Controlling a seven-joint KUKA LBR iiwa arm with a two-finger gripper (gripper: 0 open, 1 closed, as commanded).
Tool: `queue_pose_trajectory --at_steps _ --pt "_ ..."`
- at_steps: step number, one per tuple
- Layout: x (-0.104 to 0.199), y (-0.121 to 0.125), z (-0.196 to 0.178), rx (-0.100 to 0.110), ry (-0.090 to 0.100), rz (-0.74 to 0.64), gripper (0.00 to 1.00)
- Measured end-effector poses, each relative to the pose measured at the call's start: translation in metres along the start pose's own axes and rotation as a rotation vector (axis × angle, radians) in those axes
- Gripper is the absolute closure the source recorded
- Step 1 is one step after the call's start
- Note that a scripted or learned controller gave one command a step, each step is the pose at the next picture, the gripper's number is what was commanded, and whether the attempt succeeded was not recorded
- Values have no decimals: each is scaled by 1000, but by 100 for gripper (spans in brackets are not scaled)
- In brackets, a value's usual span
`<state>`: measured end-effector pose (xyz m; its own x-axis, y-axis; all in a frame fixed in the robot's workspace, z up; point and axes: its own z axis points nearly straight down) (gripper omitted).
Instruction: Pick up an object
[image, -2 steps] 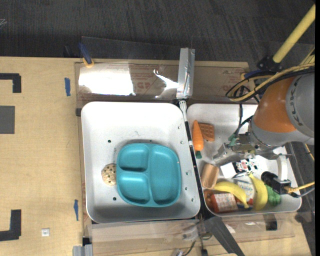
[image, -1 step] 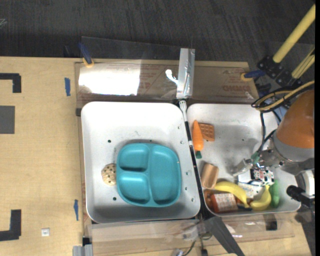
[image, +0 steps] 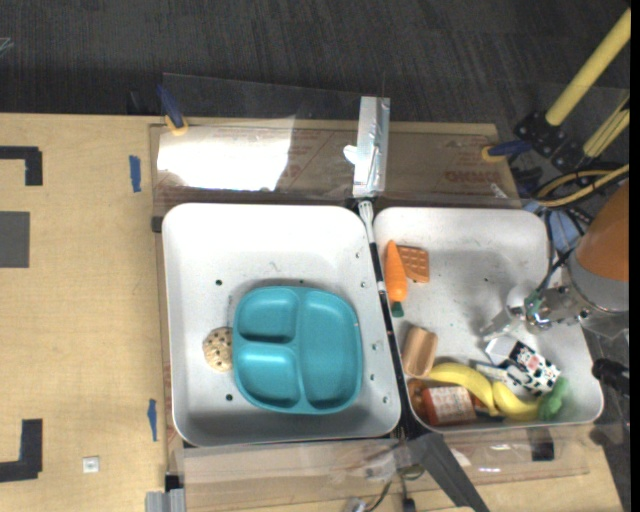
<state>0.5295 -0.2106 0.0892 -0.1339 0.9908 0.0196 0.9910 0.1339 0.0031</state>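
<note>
My gripper (image: 518, 314) hangs over the right side of the right bin (image: 470, 232), reaching in from the right under the orange-banded wrist (image: 608, 245). Just below it lies a black-and-white spotted toy (image: 528, 366). Along the bin's front edge are a yellow banana (image: 478, 384), a brown bottle with a red label (image: 446, 403) and a green piece (image: 555, 397). A tan roll (image: 418, 349) lies at the bin's left. An orange carrot (image: 396, 276) and a waffle-like square (image: 415, 263) sit at the far left. I see nothing held by the gripper.
The left bin (image: 265, 235) holds a teal divided plate (image: 298, 346) with a speckled cookie (image: 217, 348) beside it on the left. A ridge separates the two bins. Yellow tubing and cables (image: 575, 90) stand behind the right bin.
</note>
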Motion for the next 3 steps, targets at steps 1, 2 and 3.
queue_pose_trajectory --at_steps 1,2,3 --pt "101 -34 3 -7 -20 118 0" --pt "97 -32 -8 -15 -28 123 100" --pt "143 -29 -167 -6 -19 259 100"
